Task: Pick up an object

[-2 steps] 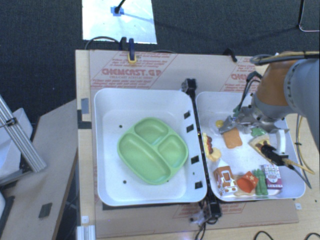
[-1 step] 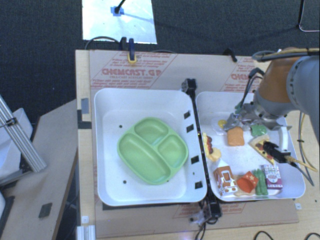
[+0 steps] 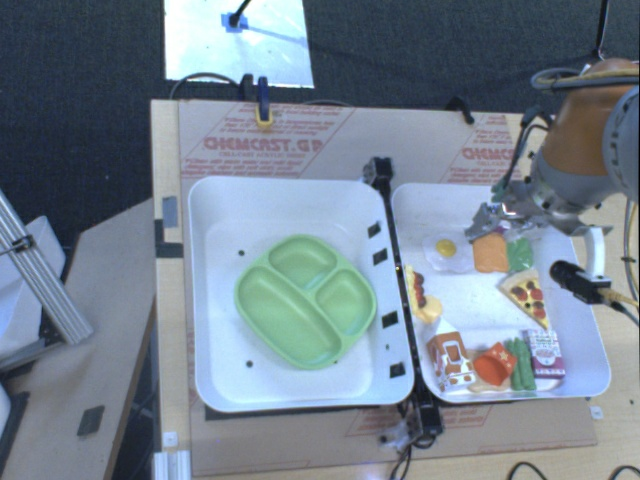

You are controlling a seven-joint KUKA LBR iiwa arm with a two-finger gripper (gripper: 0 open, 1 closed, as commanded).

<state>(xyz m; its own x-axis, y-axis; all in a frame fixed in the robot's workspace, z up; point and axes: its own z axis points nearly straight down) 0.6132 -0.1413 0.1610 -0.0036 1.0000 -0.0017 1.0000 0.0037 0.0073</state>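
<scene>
My gripper (image 3: 492, 218) hangs low over the back of the right bin (image 3: 590, 368), just above an orange toast slice (image 3: 489, 256). A fried egg (image 3: 447, 250) lies to the left of the toast and a green leafy piece (image 3: 520, 256) lies to its right. Further forward are a pizza slice (image 3: 527, 296), a small carton (image 3: 450, 360), a red-orange pepper (image 3: 494, 366), a green vegetable (image 3: 521, 362) and a red-and-white packet (image 3: 545, 353). A yellow piece with red spots (image 3: 420, 294) rests by the bin's left wall. Nothing shows in the gripper.
The left bin (image 3: 215, 298) bears a green divided plate (image 3: 305, 300). A black divider with clips (image 3: 392, 278) runs between the bins. The grey and orange arm (image 3: 590, 138) comes in from the right, with a black part (image 3: 574, 280) over the right bin's edge.
</scene>
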